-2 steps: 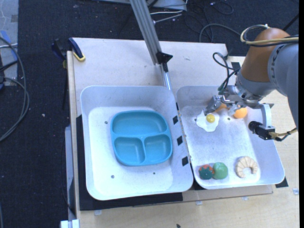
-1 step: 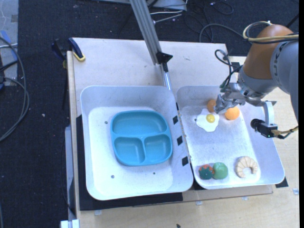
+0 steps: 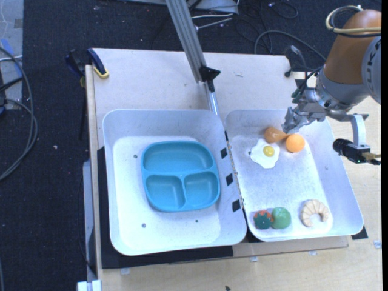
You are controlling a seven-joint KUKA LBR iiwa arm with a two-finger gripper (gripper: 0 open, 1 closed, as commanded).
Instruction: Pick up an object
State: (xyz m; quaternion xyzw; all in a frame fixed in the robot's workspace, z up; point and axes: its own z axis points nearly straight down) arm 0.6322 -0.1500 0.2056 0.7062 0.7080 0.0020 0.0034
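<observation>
Overhead slanted view of the tabletop (image 3: 151,71) bearing two shallow white bins. The end effector (image 3: 295,121) hangs low over the far part of the right bin (image 3: 339,187), just above an orange ball (image 3: 294,143) and a darker orange piece (image 3: 274,134) that lies touching or just beside it; whether the end effector is spread or closed cannot be told from this angle, and nothing is seen held in it. Just beside these, nearer the bin's middle, lies a toy fried egg (image 3: 265,154). Along the near wall of the same bin rest a green-and-red piece (image 3: 272,218) and, apart from it, a pale curled shrimp-like toy (image 3: 315,213). The left bin (image 3: 121,223) holds a blue divided tray (image 3: 180,176) with three compartments. The orange ball, the likeliest target given its place under the arm, appears light, rigid and smooth; being round, it may roll or squirt out, so a hold across its widest part, taken from straight above, seems advisable. The flat egg would probably offer little edge to pinch.
</observation>
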